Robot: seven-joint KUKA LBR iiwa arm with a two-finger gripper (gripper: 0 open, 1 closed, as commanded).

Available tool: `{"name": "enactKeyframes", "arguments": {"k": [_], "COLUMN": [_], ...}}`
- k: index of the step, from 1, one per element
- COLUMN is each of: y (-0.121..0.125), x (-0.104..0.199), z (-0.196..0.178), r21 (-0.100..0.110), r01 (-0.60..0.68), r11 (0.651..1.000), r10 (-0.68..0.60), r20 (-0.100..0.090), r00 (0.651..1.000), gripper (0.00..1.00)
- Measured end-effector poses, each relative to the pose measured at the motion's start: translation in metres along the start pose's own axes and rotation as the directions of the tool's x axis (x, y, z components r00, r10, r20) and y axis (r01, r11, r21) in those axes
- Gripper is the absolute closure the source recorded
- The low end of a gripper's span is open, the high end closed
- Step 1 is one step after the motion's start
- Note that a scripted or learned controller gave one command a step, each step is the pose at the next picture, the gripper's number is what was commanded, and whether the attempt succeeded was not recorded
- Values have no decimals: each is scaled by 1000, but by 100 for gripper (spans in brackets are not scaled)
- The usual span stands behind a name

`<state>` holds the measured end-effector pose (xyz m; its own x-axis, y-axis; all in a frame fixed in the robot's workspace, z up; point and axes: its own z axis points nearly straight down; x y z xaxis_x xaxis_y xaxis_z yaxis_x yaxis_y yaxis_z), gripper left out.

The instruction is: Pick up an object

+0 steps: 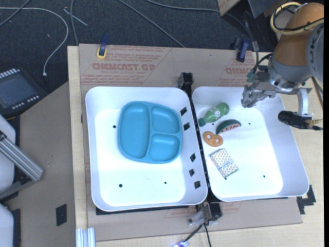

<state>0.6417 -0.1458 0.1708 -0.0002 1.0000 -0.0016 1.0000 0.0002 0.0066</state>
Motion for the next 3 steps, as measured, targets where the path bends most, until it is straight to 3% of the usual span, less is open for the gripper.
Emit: {"name": "enactKeyframes", "arguments": {"k": [2, 3], "y": [6, -19], "x": [4, 55], "z": [-70, -63], "r21": [2, 10], "r01": [1, 4], "r11": [1000, 1000], "r10": [-1, -4], "r20": [-1, -4], "r00": [1000, 1000], "gripper": [100, 100]}}
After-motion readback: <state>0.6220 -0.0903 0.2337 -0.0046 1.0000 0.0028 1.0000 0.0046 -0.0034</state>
